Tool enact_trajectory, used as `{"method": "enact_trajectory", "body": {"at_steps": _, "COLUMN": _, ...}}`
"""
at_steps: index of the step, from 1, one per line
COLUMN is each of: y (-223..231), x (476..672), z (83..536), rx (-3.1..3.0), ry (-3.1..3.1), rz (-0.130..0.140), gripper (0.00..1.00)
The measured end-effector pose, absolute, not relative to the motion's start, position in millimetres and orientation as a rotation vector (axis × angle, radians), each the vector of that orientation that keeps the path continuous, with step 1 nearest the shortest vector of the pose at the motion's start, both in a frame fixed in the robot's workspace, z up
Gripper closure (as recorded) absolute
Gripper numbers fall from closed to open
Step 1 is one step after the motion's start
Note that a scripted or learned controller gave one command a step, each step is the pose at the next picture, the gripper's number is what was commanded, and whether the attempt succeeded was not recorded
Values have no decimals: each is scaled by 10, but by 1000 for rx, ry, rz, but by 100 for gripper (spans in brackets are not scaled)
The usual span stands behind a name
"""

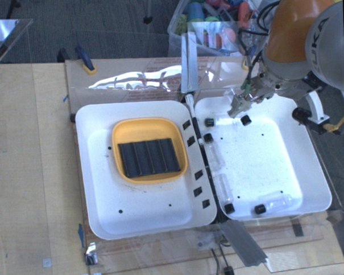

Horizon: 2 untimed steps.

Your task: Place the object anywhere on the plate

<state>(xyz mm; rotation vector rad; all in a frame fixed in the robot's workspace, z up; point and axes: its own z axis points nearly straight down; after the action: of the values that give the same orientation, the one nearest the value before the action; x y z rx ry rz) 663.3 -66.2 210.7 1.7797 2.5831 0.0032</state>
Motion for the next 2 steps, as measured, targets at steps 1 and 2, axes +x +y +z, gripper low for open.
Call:
{"method": "enact_trajectory", "body": {"at_steps": 1, "y": -376, "x": 6670, "z": 2088, "rx": 1371, "ry": 2825, "rz": 2, "gripper": 100}}
{"method": "enact_trajectory", "body": {"at_steps": 2, "y": -172, "x": 6552, "z": 2224, "rx": 1038, "ry": 2965, "rz": 2, "gripper": 100}}
